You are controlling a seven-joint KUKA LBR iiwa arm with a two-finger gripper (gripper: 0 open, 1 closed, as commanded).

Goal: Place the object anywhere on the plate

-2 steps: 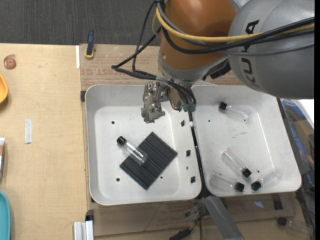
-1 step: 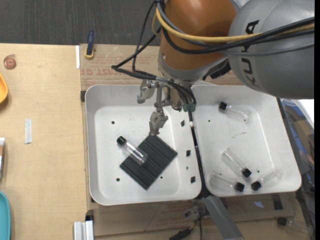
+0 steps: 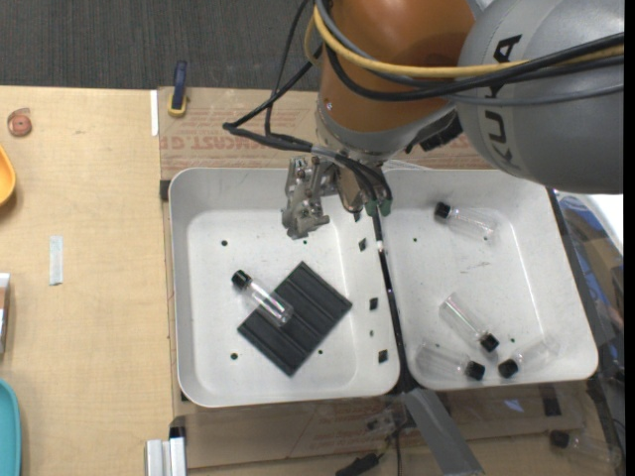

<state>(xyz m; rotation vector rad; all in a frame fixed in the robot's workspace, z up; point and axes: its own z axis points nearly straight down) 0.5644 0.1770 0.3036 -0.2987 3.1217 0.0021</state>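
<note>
Arm: the grey arm [image 3: 556,77] with its orange band [image 3: 397,38] comes in from the right and hangs over the back edge of the two bins, near where they meet.
Gripper: the gripper [image 3: 303,228] points down over the back part of the left bin [image 3: 198,365], above bare white floor.
Fingers: the metal fingers [image 3: 298,201] hang close together with nothing seen between them; whether they are fully pressed together cannot be told from this angle.
Plate: a dark ribbed square plate [image 3: 303,325] lies turned like a diamond in the middle of the left bin, nearer the front than the gripper.
Object: a clear tube with a black cap [image 3: 261,297] lies on its side across the plate's upper left edge, the cap end sticking out over the bin floor, the other end resting on the plate.
Gripper to tube: apart, the gripper standing behind and slightly right of it.
Right bin: the right bin [image 3: 566,266] holds several more clear tubes with black caps, one [image 3: 461,218] near the back and a cluster [image 3: 481,350] near the front.
Cables: black and yellow cables [image 3: 298,58] loop around the orange band.
Bench: tan wood [image 3: 89,266] left of the bins.
</note>
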